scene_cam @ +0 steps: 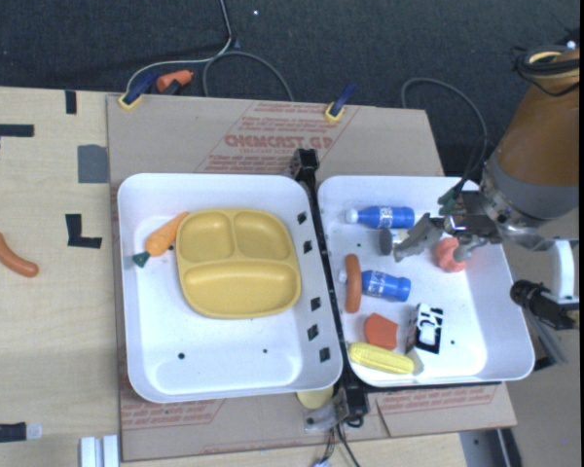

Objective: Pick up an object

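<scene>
Grey two-finger end effector (416, 238) hangs over the right shallow white bin (496, 339), fingers spread w/ nothing between them. Just below sits a small blue plastic bottle (385, 284); a 2nd blue bottle w/ white cap (381, 217) lies above. Orange-red rounded toy (450, 254) sits just right of the fingers. Left white bin (146, 348) holds a yellow divided plate (239, 261) & an orange toy carrot (161, 236).

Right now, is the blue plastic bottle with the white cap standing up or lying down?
Lying down. The blue plastic bottle rests on its side on the floor of the right white bin, its white cap pointing toward the left bin.
</scene>
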### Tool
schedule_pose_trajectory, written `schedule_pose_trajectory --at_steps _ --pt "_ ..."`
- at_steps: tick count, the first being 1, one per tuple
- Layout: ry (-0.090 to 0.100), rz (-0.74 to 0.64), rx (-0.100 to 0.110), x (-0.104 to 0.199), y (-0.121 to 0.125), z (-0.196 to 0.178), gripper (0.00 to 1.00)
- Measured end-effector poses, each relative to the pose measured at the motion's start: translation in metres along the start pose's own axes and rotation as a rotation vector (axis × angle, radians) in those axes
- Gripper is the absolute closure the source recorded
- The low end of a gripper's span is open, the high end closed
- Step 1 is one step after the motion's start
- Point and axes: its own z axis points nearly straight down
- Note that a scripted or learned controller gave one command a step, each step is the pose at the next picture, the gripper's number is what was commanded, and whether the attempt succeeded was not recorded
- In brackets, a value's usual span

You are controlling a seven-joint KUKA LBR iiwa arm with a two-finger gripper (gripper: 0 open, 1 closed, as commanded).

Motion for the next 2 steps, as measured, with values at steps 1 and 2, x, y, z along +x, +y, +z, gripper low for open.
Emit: schedule_pose_trajectory --at_steps 1,2 --pt "0.001 -0.003 0.005 0.02 0.081 0.106 0.0" --pt "0.001 0.003 0.01 -0.002 0.057 0.172 0.0"
